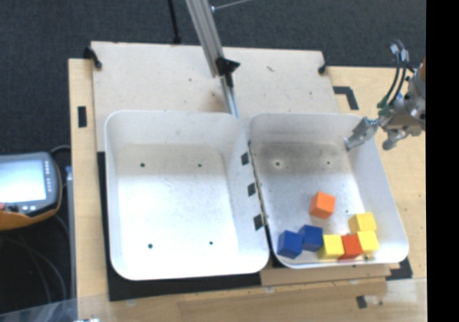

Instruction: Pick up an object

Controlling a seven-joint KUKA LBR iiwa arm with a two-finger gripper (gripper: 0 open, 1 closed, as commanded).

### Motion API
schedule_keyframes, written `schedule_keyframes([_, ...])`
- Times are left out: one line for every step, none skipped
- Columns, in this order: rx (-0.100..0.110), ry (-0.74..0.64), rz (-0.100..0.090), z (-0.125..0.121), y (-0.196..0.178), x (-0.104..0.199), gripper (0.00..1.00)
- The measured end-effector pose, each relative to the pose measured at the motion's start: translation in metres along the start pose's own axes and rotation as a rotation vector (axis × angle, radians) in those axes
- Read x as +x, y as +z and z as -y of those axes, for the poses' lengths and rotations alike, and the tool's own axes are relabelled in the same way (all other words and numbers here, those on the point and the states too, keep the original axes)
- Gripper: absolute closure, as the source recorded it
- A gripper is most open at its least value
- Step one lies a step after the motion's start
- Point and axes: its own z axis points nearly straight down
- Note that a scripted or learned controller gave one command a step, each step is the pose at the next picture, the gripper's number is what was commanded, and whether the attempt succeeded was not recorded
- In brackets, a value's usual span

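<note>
Camera view: we see the right bin (373, 170) holding an orange cube (323, 204), two blue, three yellow, one red; the gripper (374, 134) hangs spread, holding nothing, above its far rim.

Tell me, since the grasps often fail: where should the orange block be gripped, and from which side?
Come straight down on the orange block and close on two opposite flat faces. It sits apart from the other blocks in the right bin, with free floor all round, so the tool likely has room on either side.
</note>
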Motion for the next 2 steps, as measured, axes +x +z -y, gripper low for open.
schedule_keyframes([0.010, 0.006, -0.004, 0.063, 0.099, 0.005, 0.00])
schedule_keyframes([-0.021, 0.002, 0.004, 0.067, 0.147, 0.018, 0.00])
